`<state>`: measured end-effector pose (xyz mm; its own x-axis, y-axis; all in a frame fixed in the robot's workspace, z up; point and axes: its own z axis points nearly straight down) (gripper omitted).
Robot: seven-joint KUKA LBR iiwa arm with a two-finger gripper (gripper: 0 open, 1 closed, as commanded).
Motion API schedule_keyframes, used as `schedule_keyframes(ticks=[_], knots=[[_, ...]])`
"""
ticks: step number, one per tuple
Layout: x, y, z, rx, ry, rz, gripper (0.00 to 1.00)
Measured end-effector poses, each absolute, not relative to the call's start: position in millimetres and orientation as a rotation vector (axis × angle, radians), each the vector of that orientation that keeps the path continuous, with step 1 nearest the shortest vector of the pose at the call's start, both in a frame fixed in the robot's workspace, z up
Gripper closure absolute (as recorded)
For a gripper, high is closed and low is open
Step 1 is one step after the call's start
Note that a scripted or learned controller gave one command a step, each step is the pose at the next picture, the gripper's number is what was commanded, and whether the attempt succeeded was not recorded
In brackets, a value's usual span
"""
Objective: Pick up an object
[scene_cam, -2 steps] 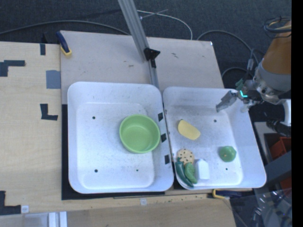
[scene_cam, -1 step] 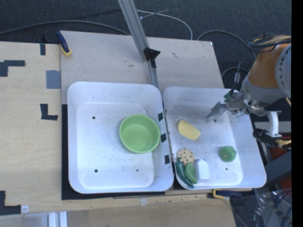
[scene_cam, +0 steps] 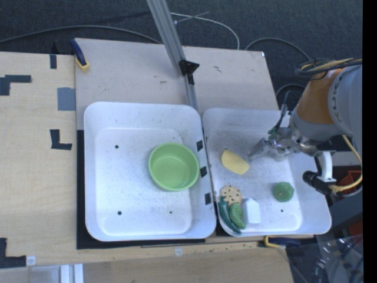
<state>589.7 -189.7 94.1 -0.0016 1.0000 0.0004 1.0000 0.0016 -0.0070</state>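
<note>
In the right bin [scene_cam: 306,223] lie a yellow lump [scene_cam: 235,162], a green ball [scene_cam: 283,191], a tan dotted biscuit-like piece [scene_cam: 231,194], a green leafy item [scene_cam: 235,216] and a small white block [scene_cam: 252,210]. My gripper [scene_cam: 255,151] hangs low over the right bin's middle, its tip pointing left, just to the right of the yellow lump. Nothing shows in its grasp. The grey arm with its orange band [scene_cam: 315,102] comes in from the right.
The left bin [scene_cam: 106,158] holds a green bowl [scene_cam: 173,167]. A slanted metal pole [scene_cam: 171,34] crosses the bench behind the bins. Cables run over the dark floor at the back. A blue and yellow clamp [scene_cam: 79,54] sits at the bench's far left corner.
</note>
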Motion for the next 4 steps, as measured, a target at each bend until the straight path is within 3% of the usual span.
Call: schedule_keyframes(ticks=[1,3,4], knots=[[591.1,-189,108,-2.216,-2.223,0.003,1.0],[594.7,-184,223,-2.222,-2.226,-0.003,1.0],[595.2,-184,241,-2.22,-2.224,-0.001,1.0]])
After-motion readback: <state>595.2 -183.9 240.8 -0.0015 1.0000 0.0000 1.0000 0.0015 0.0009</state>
